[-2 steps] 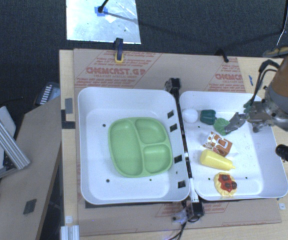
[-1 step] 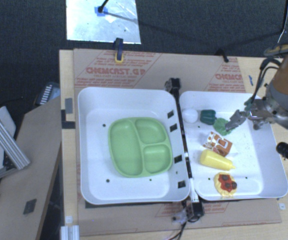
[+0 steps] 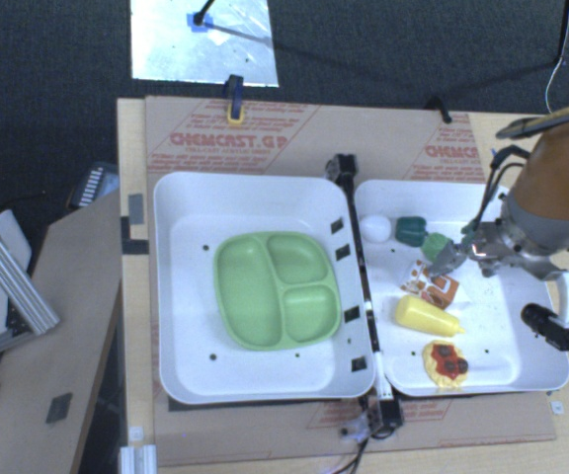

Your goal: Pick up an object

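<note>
The gripper [image 3: 449, 255] hangs low in the right bin [image 3: 522, 363], its tip beside the orange-and-white carton [image 3: 433, 286]; whether it is wide or narrow cannot be told; nothing is visibly held; the approach seems in hand, and the next move likely calls for a descent onto the carton; the yellow piece [image 3: 425, 315] lies just below; the green divided plate [image 3: 272, 290] occupies the left bin [image 3: 181, 215].
</note>
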Action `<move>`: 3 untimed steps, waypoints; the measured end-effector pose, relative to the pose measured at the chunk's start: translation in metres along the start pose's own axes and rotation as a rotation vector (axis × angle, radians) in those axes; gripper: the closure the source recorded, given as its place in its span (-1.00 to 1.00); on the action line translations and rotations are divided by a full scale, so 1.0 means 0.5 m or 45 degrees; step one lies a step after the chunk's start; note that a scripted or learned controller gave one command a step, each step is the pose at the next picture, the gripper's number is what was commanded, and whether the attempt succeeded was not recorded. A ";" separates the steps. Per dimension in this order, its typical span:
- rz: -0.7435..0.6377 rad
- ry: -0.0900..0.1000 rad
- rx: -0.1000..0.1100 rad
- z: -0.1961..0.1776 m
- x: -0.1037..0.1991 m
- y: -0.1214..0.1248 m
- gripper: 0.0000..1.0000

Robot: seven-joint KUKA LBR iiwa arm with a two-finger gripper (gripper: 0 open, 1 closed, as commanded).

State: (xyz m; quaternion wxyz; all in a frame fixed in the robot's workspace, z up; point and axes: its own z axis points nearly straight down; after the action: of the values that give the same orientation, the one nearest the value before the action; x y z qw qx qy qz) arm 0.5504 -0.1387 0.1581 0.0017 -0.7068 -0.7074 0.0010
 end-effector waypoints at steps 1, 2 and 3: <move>0.001 0.000 -0.007 0.084 0.005 0.016 -1.00; -0.002 -0.002 -0.026 0.104 0.005 0.026 -1.00; 0.001 -0.008 -0.037 0.079 0.002 0.031 1.00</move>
State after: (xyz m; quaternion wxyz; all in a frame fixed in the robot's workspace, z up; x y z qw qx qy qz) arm 0.5657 -0.1377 0.1186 -0.0109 -0.7069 -0.7072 -0.0070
